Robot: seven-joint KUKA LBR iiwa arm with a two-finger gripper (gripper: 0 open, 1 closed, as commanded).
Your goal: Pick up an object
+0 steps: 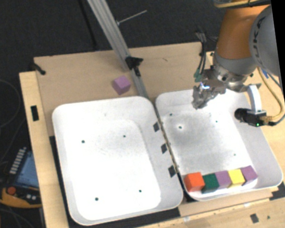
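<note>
**Claw hung over right bin's far end, blocks waited at near wall**

Claw (202,99) sat above the upper part of the right bin (256,137), tips pointing down and nothing visible between them; open or closed couldn't be told from this angle. Pick candidates lay well apart from it: five blocks in a row touching each other along the bin's near wall, left to right an orange block (194,181), green block (210,182), purple block (223,178), yellow block (237,176) and a second purple block (248,173). Another purple cube (121,84) sat on the bench (74,78) beyond the left bin (68,147), outside both bins. Judged step: approach, no grasp yet. Next move prob. called for travel toward the row, then a descent on one block. Blocks were packed tight w/ the wall behind, so finger room looked scarce; the end blocks seemed easiest.
</note>
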